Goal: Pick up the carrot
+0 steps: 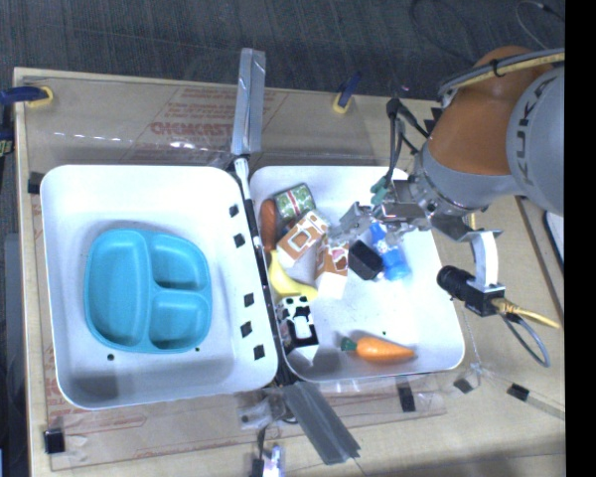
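The carrot [380, 348] is lying on its side near the front edge of the right bin [432, 331], its orange body pointing right and its small green top pointing left, with bare white floor around it. The arm [497, 117] is reaching in from the right over the bin's back right corner, and the gripper [377, 229] is hanging over the clutter in the middle of that bin, well apart from the carrot and farther back. Whether its jaws are wide or narrow I cannot tell, since the metal parts are blending into the objects beneath; nothing is plainly sitting between them. Just under the gripper a blue object [388, 251] and a black block [364, 261] are lying side by side. To their left a small brown and white carton [302, 237] is resting beside a green-labelled can [294, 201], with a yellow banana [281, 278] curving along the bin's left wall and a black and white item [299, 323] sitting in front of it. In the left bin [65, 207] a light blue divided plate [147, 289] is lying flat near the middle.
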